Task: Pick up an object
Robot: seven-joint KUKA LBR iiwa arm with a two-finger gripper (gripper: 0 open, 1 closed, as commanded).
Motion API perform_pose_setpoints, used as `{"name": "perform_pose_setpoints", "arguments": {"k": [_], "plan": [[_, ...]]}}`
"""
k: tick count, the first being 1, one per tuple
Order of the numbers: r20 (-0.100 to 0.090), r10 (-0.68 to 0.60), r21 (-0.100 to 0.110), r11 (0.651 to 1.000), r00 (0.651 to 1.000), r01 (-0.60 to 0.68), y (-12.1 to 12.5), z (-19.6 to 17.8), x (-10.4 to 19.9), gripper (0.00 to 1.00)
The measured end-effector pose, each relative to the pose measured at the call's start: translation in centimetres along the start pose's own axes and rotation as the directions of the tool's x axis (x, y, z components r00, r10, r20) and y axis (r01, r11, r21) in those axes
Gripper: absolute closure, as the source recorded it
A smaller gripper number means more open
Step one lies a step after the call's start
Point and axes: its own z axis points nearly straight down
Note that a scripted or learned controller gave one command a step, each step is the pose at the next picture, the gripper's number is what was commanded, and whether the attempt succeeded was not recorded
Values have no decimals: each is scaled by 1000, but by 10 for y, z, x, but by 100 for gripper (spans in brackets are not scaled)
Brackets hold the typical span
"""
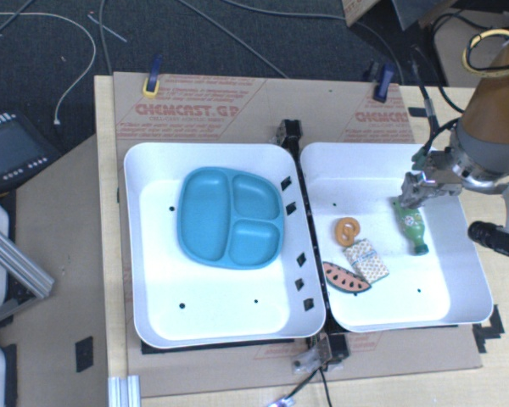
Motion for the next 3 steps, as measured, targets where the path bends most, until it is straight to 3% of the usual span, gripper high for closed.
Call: {"name": "perform_pose_setpoints", "arguments": {"k": [3], "plan": [[-3, -6, 4, 1000, 1000, 6, -10, -28, 165, 100]]}}
